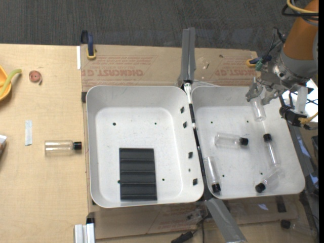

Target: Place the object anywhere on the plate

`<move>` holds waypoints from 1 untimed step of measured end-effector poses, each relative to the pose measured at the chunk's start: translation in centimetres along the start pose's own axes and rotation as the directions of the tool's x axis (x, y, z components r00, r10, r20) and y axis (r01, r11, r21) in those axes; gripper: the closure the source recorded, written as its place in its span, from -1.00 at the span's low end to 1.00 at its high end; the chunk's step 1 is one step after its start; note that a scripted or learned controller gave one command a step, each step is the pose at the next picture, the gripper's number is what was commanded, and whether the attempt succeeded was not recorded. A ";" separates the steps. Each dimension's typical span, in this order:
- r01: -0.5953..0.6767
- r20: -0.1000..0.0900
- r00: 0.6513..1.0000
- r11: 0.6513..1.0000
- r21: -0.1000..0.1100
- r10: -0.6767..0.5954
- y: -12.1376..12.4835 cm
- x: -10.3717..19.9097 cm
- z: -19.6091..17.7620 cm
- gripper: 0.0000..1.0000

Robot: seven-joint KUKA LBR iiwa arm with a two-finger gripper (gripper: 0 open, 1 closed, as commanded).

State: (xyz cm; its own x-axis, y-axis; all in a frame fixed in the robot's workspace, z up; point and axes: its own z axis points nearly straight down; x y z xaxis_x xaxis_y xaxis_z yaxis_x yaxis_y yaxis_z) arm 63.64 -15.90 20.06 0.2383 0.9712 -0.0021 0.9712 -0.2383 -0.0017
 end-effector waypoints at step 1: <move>0.000 0.000 1.000 1.000 0.000 0.000 0.0 0.0 0.0 -1.00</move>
State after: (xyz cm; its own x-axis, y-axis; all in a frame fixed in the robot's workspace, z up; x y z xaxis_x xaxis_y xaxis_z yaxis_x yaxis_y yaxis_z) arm 63.65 -15.90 20.08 0.2385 0.9711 -0.0019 0.9711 -0.2385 -0.0013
